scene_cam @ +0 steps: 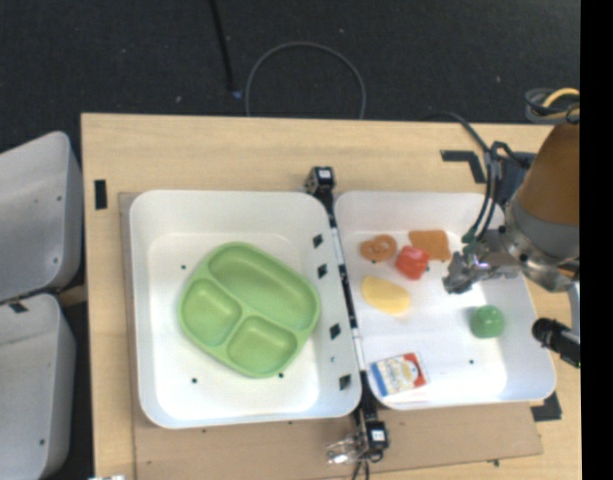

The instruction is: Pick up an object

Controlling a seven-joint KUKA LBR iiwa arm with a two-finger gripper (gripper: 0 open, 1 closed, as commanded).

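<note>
In the right bin [436, 388] lie several small objects: an orange ring [378, 248], an orange block [429, 241], a red piece [412, 262], a yellow lump [386, 295], a green ball [486, 320] and a white packet with red and blue print [397, 372]. My gripper [460, 275] hangs over the right part of this bin, just right of the red piece and up-left of the green ball. Nothing shows between its fingers.
The left bin [156, 388] holds a green divided plate [248, 308]. A black divider with clips [336, 278] runs between the two bins. The arm's grey body with its orange band [554, 183] comes in over the right bin's far right corner.
</note>
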